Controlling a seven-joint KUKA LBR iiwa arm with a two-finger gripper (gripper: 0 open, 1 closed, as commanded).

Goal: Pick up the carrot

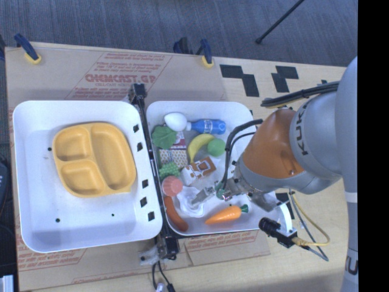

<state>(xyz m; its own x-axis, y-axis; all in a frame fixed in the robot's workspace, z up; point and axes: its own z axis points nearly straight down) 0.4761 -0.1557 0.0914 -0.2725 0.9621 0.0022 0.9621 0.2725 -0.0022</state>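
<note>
The carrot (223, 215), orange with a small green top at its right end, lies flat along the front wall of the right bin (246, 109). My gripper (213, 193) hangs low in that bin just above and slightly left of the carrot, under the orange wrist band (273, 151). It sits over a white crumpled item (192, 201), and nothing shows held in it. The carrot lies apart from it on the bin floor.
The right bin also holds a brown sausage (175, 215), a pink round piece (172, 185), a small box (200, 168), a banana (200, 143), a green ball (217, 148), a leafy green (163, 137), a blue bottle (207, 126) and a white egg (175, 121). A yellow divided plate (94, 159) lies in the left bin (24, 163).
</note>
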